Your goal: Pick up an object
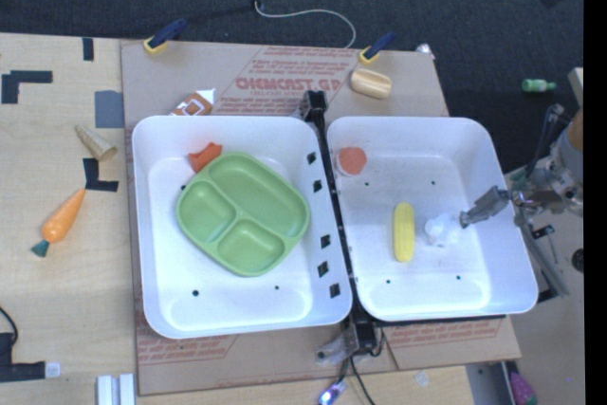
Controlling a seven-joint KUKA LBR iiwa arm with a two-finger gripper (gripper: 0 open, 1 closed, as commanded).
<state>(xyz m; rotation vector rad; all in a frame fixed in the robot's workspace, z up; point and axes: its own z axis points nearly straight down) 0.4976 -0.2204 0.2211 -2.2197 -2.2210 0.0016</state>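
right bin: the right bin (474, 142) holds three small things: a yellow corn cob (404, 231) near its middle, a small clear-white lump (441, 230) just right of the cob, and a flat orange-red disc (352, 160) up by the bin's left wall.
gripper: the gripper (482, 209) reaches in over the right bin's right rim, its tip low and just right of the clear-white lump.
fingers: i cannot tell how far apart they stand; the tip reads as one grey wedge, and nothing shows between it.
likely target: by nearness, the clear-white lump, though the corn cob is close too; which one the program means is a guess.
lump handling: it looks light and small, maybe glossy and slippery; its outline is too blurred to name a good grip line, so a centred pinch seems safest.
cob handling: it looks like a light, stiff toy with a rounded, smooth skin; it lies with its long axis running up and down the view, so a pinch across its narrow middle would suit, or it may roll out.
left bin: the left bin (152, 147) holds a green divided plate (244, 212) and a small orange piece (203, 156) touching the plate's upper left edge.
desk: a toy carrot (61, 219), a cone (95, 142) and a bread roll (371, 82) lie outside the bins.
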